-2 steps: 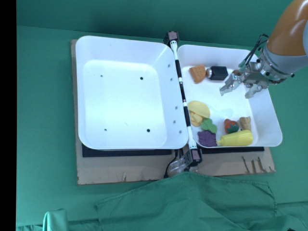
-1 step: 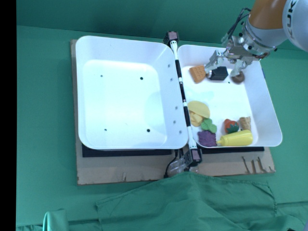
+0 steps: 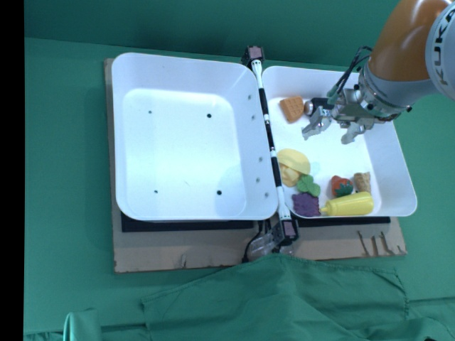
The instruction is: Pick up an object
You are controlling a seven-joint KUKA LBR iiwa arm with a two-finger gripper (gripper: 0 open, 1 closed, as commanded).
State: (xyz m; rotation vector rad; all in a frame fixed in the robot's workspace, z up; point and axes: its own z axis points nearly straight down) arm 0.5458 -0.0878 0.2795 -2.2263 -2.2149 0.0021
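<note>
The gripper (image 3: 331, 129) hung over the right bin (image 3: 398, 163), its two fingers spread wide with nothing between them, poised, I judge, to come down on something. All the pieces lay in that bin, which fits a picking task: the left bin (image 3: 128, 119), across the divider (image 3: 269, 141) from it, would then be where a picked piece goes. The nearest piece was an orange cracker (image 3: 292, 109), just beside the gripper on the divider side, close to one fingertip but apart from it. Well apart from the gripper, towards the bin's near edge, sat a cluster: a pale yellow lump (image 3: 293, 163), a green leaf (image 3: 308, 185), purple grapes (image 3: 306, 204), a strawberry (image 3: 340, 186), a brown piece (image 3: 362, 182) and a yellow bottle (image 3: 348, 204).
</note>
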